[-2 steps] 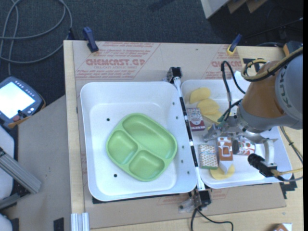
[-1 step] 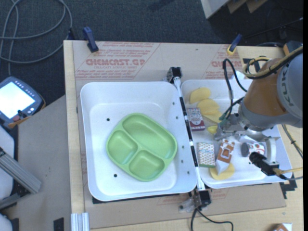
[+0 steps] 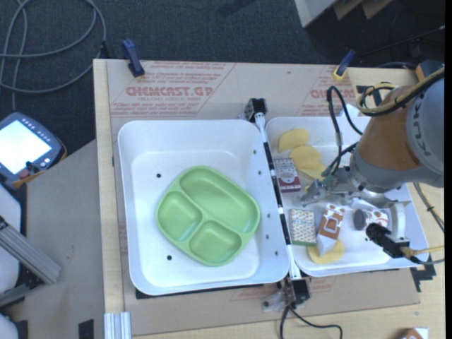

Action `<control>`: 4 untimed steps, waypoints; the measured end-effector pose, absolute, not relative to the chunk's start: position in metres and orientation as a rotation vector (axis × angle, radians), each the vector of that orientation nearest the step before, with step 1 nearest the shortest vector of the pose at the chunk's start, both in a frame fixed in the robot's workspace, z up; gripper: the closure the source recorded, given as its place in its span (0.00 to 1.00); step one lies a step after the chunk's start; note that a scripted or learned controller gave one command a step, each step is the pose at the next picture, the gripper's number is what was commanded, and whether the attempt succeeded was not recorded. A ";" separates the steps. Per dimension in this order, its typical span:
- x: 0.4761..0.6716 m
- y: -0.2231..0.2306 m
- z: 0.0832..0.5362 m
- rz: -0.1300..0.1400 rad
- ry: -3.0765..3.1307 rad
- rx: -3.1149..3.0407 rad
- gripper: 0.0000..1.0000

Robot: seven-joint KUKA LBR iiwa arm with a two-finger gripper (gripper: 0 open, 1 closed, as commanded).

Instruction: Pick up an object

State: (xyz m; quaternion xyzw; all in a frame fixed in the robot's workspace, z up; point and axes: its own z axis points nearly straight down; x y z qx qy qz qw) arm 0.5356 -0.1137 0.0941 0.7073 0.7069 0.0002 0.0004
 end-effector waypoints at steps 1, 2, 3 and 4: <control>0.580 -0.096 0.084 0.001 2.222 2.220 0.00; 0.603 -0.107 0.084 -0.001 2.223 2.220 0.00; 0.604 -0.106 0.095 0.000 2.222 2.218 1.00; 0.604 -0.106 0.104 0.001 2.222 2.215 1.00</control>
